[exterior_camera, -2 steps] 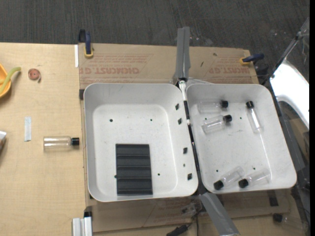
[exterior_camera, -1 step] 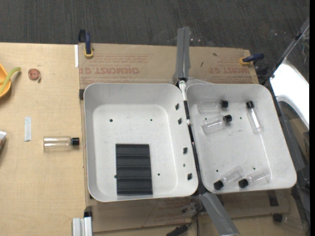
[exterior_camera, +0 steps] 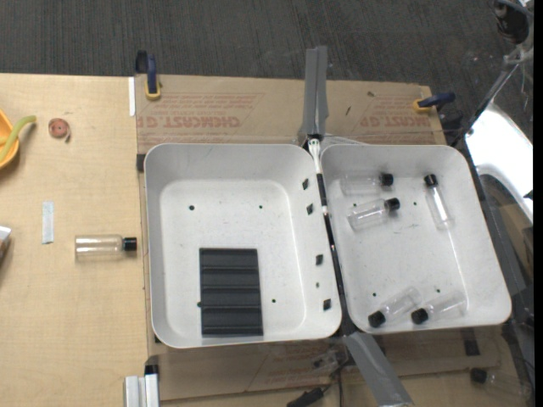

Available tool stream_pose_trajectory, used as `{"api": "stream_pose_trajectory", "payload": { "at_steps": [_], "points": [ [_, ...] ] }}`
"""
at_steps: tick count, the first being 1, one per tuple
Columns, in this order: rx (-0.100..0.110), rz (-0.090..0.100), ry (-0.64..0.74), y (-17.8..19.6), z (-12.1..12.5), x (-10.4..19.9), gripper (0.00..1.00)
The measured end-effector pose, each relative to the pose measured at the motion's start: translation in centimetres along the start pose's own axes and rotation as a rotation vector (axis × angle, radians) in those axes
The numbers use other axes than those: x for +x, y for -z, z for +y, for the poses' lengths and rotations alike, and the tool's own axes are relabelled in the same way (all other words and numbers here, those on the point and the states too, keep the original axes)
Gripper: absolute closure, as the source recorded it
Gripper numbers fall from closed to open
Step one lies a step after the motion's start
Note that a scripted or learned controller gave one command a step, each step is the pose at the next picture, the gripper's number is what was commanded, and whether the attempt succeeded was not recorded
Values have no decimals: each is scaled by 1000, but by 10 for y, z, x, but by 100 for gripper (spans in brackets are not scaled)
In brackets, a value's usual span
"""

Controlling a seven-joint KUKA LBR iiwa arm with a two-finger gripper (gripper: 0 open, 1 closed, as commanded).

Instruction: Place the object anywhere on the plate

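A black ridged plate (exterior_camera: 229,292) lies flat in the left bin (exterior_camera: 170,227), near its front wall. The right bin (exterior_camera: 475,227) holds several clear vials with black caps. One vial (exterior_camera: 367,183) and another (exterior_camera: 372,215) lie near the back left of that bin. A third vial (exterior_camera: 438,202) lies lengthwise near the back right. Two more (exterior_camera: 392,306) (exterior_camera: 441,307) rest against the front wall.
Another capped vial (exterior_camera: 102,245) lies on the wooden bench left of the bins. A yellow object (exterior_camera: 8,138), a small red disc (exterior_camera: 58,127) and a pale strip (exterior_camera: 47,223) sit farther left. Clamps (exterior_camera: 146,68) (exterior_camera: 433,102) hold the cardboard behind the bins.
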State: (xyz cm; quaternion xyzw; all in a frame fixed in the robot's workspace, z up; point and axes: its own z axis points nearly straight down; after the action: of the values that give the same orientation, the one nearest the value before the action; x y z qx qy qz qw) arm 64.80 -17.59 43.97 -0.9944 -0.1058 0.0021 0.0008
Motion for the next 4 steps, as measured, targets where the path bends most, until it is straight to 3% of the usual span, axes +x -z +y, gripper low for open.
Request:
{"api": "stream_pose_trajectory", "payload": {
  "at_steps": [1, 2, 3, 4],
  "points": [
    [0, -1, -12, 1, 35, -63, 0],
    [-1, -1, -8, 0, 46, -5, 0],
    [0, 0, -10, 0, 17, -2, 0],
    [0, -1, -12, -1, 46, -7, 0]
  ]
}}
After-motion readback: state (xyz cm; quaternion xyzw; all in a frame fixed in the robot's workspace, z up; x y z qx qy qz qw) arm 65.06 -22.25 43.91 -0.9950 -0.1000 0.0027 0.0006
